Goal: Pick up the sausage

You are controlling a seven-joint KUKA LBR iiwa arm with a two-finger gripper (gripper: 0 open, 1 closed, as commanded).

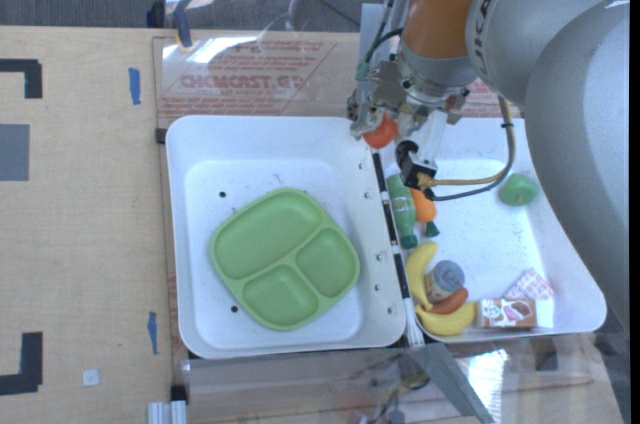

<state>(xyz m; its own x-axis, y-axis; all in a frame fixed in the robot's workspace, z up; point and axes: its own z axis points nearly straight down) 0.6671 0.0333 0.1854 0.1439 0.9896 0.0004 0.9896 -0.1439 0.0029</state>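
Observation:
A small red sausage (449, 301) lies in the right bin (575, 287) near its front, resting on a yellow banana (446, 320) and tucked under a grey can (447, 274). My gripper (375, 124) hangs at the far end of the rim between the two bins, well behind the sausage. A small red-orange thing (379, 135) sits right at the gripper's tip; I cannot tell whether it is held.
The right bin also holds a green bottle (402, 207), an orange carrot-like piece (426, 208), a green ball (517, 189), a second banana (423, 267) and a snack packet (514, 308). A green divided plate (285, 257) lies in the left bin (200, 162).

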